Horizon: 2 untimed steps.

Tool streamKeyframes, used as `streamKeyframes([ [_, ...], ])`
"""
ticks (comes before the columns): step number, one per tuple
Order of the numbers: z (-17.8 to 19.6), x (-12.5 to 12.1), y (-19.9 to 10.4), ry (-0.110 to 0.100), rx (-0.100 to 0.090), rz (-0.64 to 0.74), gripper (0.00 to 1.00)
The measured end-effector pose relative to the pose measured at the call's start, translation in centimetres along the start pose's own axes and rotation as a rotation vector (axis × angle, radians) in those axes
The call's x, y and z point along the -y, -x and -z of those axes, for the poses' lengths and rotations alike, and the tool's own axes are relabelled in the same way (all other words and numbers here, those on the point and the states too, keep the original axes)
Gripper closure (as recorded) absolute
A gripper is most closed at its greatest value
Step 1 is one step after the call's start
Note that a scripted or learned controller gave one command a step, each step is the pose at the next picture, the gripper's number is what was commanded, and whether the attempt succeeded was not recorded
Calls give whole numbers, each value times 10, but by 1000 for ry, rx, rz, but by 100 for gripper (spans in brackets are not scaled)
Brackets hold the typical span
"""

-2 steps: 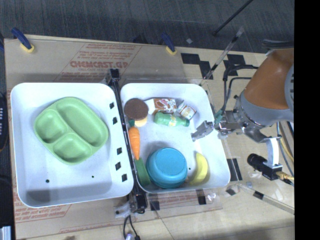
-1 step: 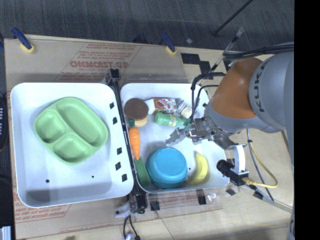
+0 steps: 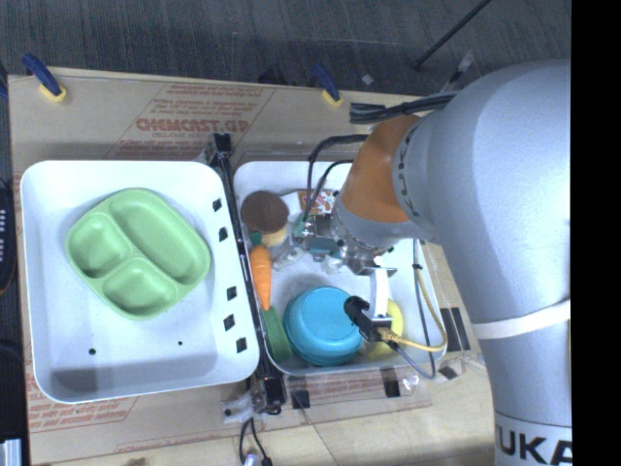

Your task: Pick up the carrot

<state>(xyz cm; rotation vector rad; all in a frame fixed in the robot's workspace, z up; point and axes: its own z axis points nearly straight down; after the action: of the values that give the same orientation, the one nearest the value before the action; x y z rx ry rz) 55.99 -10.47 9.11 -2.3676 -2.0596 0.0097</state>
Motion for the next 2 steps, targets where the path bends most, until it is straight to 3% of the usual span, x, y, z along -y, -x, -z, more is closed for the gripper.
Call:
streamKeyframes([
  [1,2,-46,-9,-4,-1,-196,0],
  [2,11,-45,-10,-14,-2,-186,100],
])
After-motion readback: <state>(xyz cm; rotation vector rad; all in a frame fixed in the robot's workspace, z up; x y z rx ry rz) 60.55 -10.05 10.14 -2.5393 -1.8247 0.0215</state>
